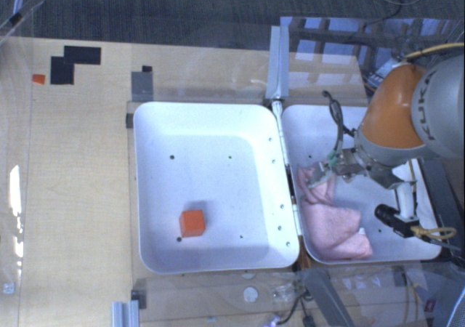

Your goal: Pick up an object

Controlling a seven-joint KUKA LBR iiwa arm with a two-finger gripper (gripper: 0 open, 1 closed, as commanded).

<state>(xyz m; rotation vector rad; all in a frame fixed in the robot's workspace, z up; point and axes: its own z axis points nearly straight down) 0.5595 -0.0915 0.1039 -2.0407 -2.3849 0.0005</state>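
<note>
A pink cloth [333, 225] lies crumpled in the right white bin [314, 128], against its left wall. Its upper corner is drawn up into a peak between the fingers of my gripper [323, 172], which is shut on it. The grey arm with its orange band [389, 111] reaches in from the right above that bin. An orange cube [192, 223] rests on the floor of the left white bin [203, 118], toward its near left part, far from the gripper.
A metal divider [276, 64] runs between the two bins at the back. Cables and a black connector [396, 220] hang by the wrist over the right bin's right side. Black markers [73, 62] sit on the wooden bench at far left.
</note>
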